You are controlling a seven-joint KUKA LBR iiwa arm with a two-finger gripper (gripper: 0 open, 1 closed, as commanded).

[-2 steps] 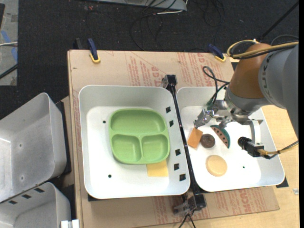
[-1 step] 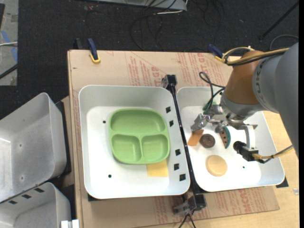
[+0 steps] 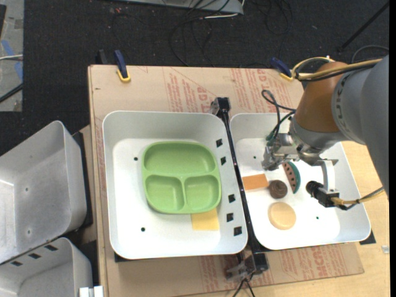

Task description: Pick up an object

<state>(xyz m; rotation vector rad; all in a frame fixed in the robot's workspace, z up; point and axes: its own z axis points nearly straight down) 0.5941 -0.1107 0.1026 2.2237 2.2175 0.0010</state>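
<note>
My arm [image 3: 337,107] reaches over the right bin [image 3: 356,228]. The left bin [image 3: 117,166] holds a green tray [image 3: 181,177] and yellow slice [image 3: 205,221]. My gripper [image 3: 279,159] hangs above an orange block [image 3: 254,182], brown cookie [image 3: 278,189] and tan disc [image 3: 281,216]; I cannot tell its state.

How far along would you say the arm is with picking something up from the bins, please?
Early stage, apparently. Done: the arm has reached into the right bin, with the claw low near the orange block and brown round piece. In hand: nothing visibly lifted. Left: grasping and raising an object; the tan disc and, in the left bin, the green plate and yellow square lie untouched.
</note>
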